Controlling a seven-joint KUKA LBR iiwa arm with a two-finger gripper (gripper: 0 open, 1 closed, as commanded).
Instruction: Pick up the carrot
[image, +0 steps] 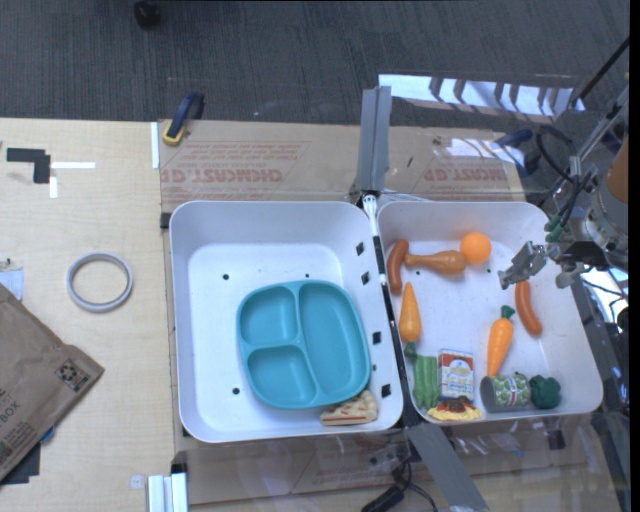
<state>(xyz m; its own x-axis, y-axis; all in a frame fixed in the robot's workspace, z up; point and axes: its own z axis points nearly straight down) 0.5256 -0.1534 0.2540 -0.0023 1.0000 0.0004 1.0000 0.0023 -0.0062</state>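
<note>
— While the gripper (523, 266) hung over the right bin (566, 330) near its right wall, where did the carrot (499, 342) lie?

— Just nearer than the gripper, on the bin floor, green top pointing away, beside a sausage (527, 307).

— And the jaws?

— Apart, I thought, with nothing between them.

— The left bin (200, 330)?

— It held a teal divided plate (302, 343), with a pizza slice (350, 410) at its near edge.
</note>
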